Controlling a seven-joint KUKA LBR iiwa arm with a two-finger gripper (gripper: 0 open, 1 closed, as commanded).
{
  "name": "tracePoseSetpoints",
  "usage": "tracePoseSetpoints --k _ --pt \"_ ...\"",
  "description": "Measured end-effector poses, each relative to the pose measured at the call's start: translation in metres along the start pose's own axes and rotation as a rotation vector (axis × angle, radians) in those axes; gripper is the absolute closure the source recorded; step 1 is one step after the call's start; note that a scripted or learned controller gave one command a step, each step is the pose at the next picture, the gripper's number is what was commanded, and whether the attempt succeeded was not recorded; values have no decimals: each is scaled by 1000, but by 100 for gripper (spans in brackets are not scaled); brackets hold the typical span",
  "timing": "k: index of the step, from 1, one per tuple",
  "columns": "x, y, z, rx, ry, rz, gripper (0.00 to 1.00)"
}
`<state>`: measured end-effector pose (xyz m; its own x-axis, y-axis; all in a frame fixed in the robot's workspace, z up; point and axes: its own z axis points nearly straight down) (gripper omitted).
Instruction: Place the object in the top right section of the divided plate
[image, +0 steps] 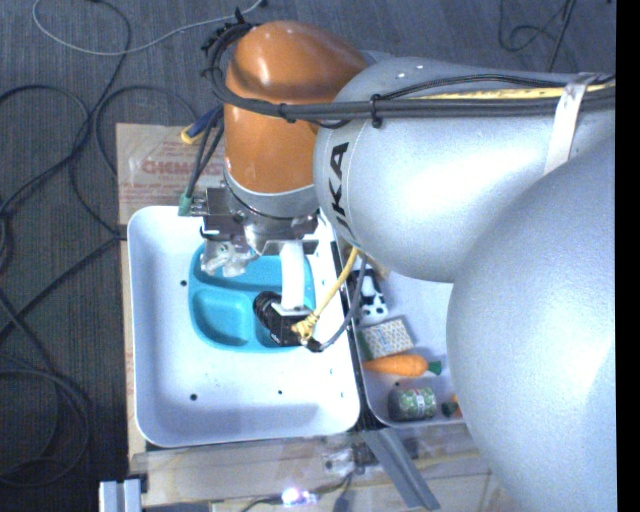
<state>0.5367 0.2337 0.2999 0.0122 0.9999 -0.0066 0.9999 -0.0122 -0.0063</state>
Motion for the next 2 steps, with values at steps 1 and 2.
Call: tracePoseSetpoints --k 1,2 --pt "-1 19 52 -1 0 23 100" --pt "-66 43 -75 -3 1 -16 100"
